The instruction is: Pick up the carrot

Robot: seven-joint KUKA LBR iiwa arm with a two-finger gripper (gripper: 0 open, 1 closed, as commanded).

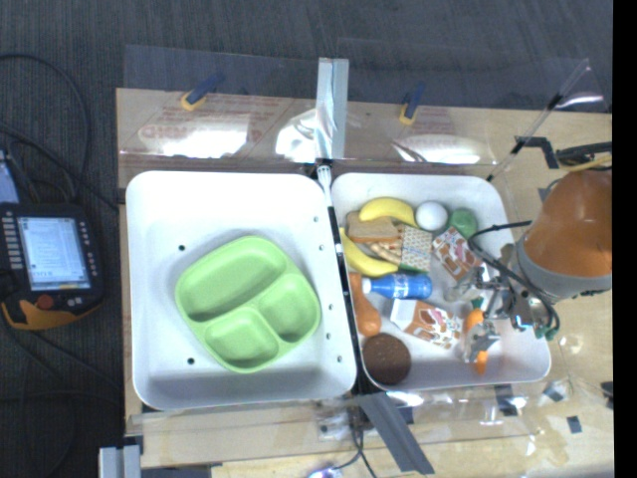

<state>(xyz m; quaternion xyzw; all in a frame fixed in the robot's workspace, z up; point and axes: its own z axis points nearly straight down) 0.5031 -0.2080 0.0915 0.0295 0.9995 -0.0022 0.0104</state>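
Overhead slanted view of 2 white bins on a bench. The left bin (149,267) holds a green 3-compartment tray (249,302), tilted in the frame. The right bin (518,366) holds a heap of items: 2 bananas (383,210), a white ball (431,215), a green ball (464,221), a cracker (373,231), a blue-labelled bottle (398,288) lying on its side, snack packets (438,324), an orange fruit (369,321) and a brown ball (386,357).

The arm (572,232) enters from the right, its orange band over the bin's right rim. The gripper (485,339) sits low in the right bin's near right part. The carrot (480,339) lies there as a thin orange strip, right at the fingertips; cables and fingers cover part of it. Whether the jaws are released or clenched on the carrot cannot be told.
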